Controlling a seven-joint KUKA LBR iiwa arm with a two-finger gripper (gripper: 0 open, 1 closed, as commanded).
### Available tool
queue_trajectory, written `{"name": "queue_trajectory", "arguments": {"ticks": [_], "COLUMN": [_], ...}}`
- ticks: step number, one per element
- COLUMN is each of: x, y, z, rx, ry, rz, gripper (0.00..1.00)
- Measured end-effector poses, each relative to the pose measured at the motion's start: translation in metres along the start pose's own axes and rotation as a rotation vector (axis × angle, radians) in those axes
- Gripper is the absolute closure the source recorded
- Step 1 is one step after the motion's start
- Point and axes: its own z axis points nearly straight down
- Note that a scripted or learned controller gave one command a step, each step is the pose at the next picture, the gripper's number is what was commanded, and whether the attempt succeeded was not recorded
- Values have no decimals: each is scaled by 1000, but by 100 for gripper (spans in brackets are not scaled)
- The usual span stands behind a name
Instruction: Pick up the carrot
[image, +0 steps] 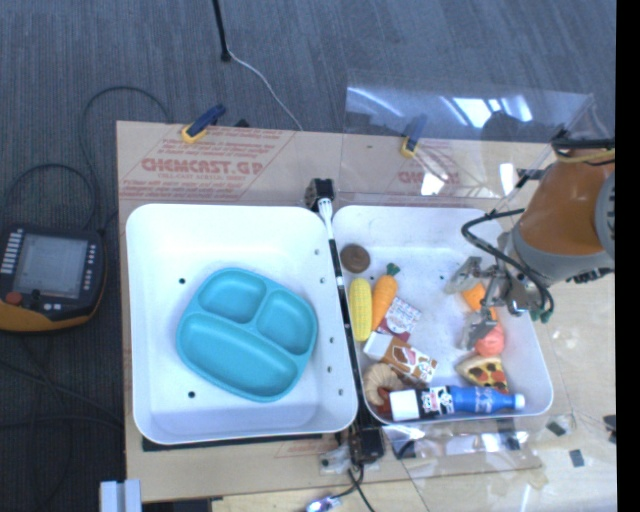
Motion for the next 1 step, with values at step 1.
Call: {"name": "queue_trajectory", "arguments": {"ticks": [1], "x": [-4], "y": [1], "z": [-13], "rx": [6], "ry": [-10], "rz": [-3], "gripper": [100]}}
